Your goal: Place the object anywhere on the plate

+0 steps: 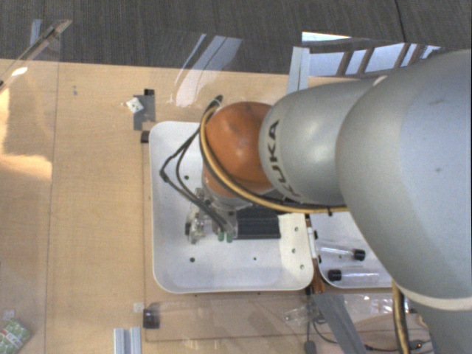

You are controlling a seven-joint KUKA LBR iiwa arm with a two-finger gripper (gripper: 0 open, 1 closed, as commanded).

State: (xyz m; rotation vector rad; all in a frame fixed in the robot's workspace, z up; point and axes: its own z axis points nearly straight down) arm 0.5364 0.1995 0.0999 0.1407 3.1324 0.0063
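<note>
From my seat I see a light wooden table (81,198) filling the left and lower part of the frame. Beyond its far edge, across the top of the frame, runs dark grey ribbed carpet (184,13). A clear panel (29,124) stands over the left side of the table; its edge and a bright glare streak show at upper left. More reflections (206,57) slant near top centre. Small black brackets (146,109) sit on the table at left of centre and near the bottom edge.
</note>
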